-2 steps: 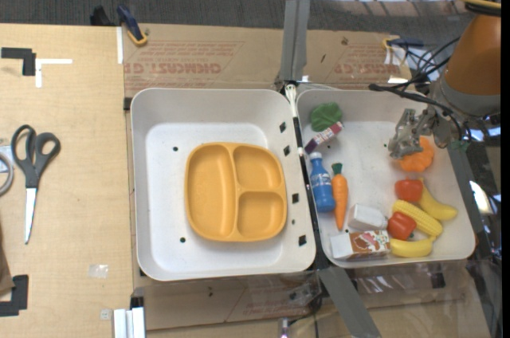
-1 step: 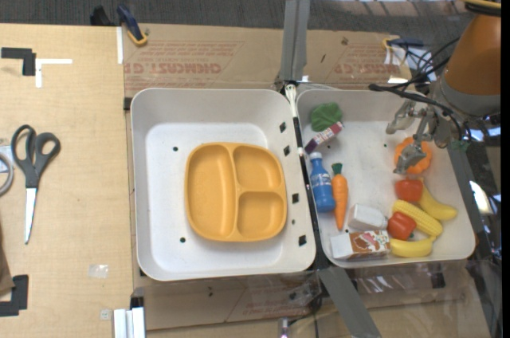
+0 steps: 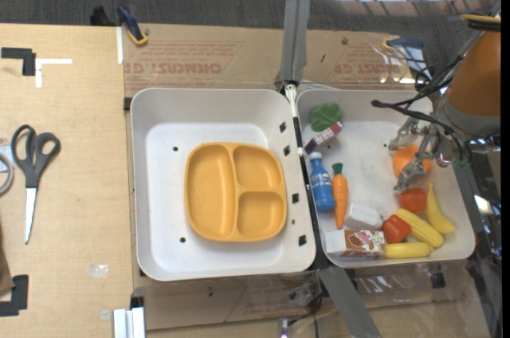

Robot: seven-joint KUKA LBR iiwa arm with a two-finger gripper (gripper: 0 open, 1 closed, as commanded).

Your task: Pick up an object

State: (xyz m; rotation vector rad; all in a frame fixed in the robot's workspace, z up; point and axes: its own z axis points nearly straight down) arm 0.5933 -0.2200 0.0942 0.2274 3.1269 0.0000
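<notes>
Pincer (image 3: 416, 166) hangs over the right bin (image 3: 362, 117), directly above an orange (image 3: 404, 161) near the bin's right side; whether it is open or closed cannot be told. Tomato (image 3: 412, 200) and banana (image 3: 437, 210) lie just below the orange, crowding that side. Carrot (image 3: 340, 197) and bottle (image 3: 322, 182) lie well apart to the left, with their long axes running top to bottom in the view.
</notes>
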